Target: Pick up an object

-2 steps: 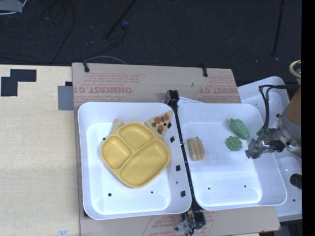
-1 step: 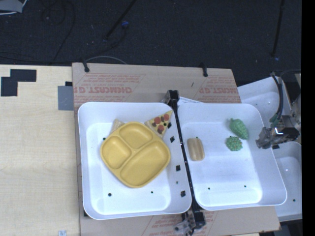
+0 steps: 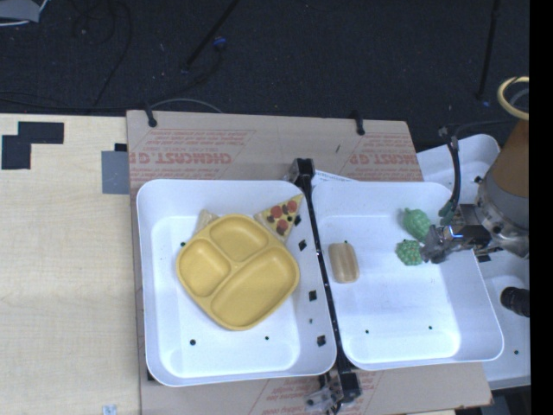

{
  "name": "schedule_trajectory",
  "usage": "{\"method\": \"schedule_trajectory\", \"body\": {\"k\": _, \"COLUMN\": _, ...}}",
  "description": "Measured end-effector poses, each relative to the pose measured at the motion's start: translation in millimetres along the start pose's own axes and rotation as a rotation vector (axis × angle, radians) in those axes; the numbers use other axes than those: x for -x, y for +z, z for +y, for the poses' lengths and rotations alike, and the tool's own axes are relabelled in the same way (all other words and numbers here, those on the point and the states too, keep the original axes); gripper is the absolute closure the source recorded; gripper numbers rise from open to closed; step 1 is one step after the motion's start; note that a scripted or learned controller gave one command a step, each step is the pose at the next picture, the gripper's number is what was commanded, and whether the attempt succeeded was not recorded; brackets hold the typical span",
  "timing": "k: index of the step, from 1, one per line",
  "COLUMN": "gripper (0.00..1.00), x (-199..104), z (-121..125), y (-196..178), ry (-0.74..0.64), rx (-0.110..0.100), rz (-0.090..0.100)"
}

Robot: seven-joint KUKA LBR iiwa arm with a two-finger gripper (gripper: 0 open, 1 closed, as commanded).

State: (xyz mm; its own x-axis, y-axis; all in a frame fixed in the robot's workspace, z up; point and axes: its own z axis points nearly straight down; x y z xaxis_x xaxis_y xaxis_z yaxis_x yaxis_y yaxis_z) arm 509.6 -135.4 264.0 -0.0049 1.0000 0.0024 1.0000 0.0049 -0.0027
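Lying in the left bin [image 3: 164, 335], one yellow divided plate [image 3: 238, 271] with three compartments rested at a tilt, and one toy pizza slice [image 3: 283, 215] with red dots sat just beyond its far right edge. The right bin [image 3: 397, 335] held one tan bread-like piece [image 3: 344, 262] near its left wall, and two bumpy green toy vegetables [image 3: 415, 236] toward its right wall. The gripper [image 3: 435, 247] sat touching the nearer green piece; whether its claw was open or closed I could not tell.
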Motion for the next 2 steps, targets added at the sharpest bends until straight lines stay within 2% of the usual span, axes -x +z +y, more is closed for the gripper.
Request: {"method": "schedule_trajectory", "body": {"k": 2, "gripper": 1.0, "x": -113, "z": 13, "y": 23, "ry": 0.0, "rx": -0.003, "rz": 0.0}}
